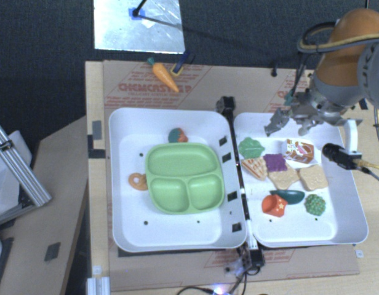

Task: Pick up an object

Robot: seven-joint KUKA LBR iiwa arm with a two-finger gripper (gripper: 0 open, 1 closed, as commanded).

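Toy foods fill right bin on cardboard-covered bench.

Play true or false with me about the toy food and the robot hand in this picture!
1. The green plate sits in the left bin. True.
2. The carrot lies inside the right bin. False: it lies on the bench behind the bins.
3. The gripper is over the right bin's back edge. True.
4. The gripper holds the broccoli. False: the broccoli lies in the right bin, far from the gripper.
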